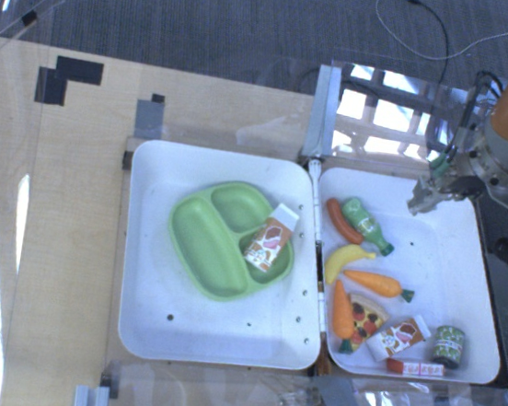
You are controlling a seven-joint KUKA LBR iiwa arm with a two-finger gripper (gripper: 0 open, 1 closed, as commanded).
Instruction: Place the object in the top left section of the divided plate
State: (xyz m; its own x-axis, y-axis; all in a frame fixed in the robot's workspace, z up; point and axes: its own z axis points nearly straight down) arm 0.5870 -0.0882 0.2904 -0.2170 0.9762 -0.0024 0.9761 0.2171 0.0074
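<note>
Carton [269, 242], printed with a fruit design, lies tilted in the lower right section of the green divided plate [205, 256], its top edge over the divider. Gripper [424, 199] hangs at the right bin's [477, 273] upper edge, grasping nothing; fingers' spread cannot be told. Below it lie a green bottle [367, 224], banana [347, 259] and carrots [375, 283].

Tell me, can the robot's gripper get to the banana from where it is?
Probably yes. The gripper hangs over the right bin's far corner, and the banana lies uncovered, though the green bottle and a carrot crowd it.
</note>
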